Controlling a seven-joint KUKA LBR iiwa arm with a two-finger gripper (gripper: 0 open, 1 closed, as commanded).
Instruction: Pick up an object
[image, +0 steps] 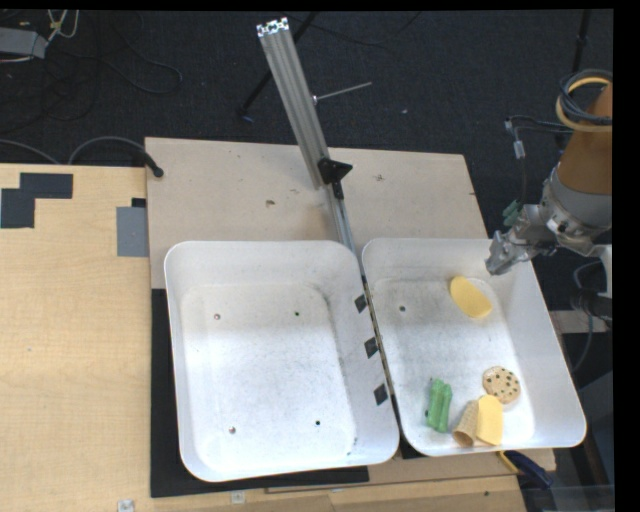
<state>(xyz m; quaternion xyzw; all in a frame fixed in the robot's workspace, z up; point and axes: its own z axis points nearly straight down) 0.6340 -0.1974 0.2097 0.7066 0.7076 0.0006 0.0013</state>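
Camera view: bench of pale board, dark floor upper frame; two white bins; gripper state unclear.

From my remote seat, the arm shows an orange band above a grey, rounded wrist, with dark cable looped over the top. Its gripper is grey metal, seemingly with small dark fittings, though it's blurred.
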